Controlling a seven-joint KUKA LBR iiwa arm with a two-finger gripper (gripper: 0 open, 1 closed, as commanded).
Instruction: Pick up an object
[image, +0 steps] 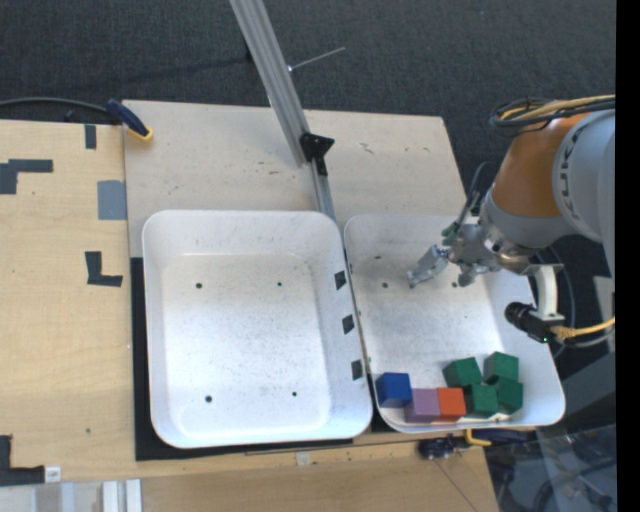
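Over the right bin (400, 300) — gripper (440, 268), fingers apart, nothing between them.

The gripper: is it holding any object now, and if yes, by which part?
Nothing is held. The gripper hangs over the right bin, and the blocks lie apart at its near edge.

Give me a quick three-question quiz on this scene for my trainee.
1. True or false: the blocks lie in the right bin.
2. Which block sits nearest the left bin: A blue, B orange, C green?
3. Where does the gripper hang relative to the blocks?

Key: 1 true. 2 A, the blue block. 3 Over the right bin's far end, well apart from them.
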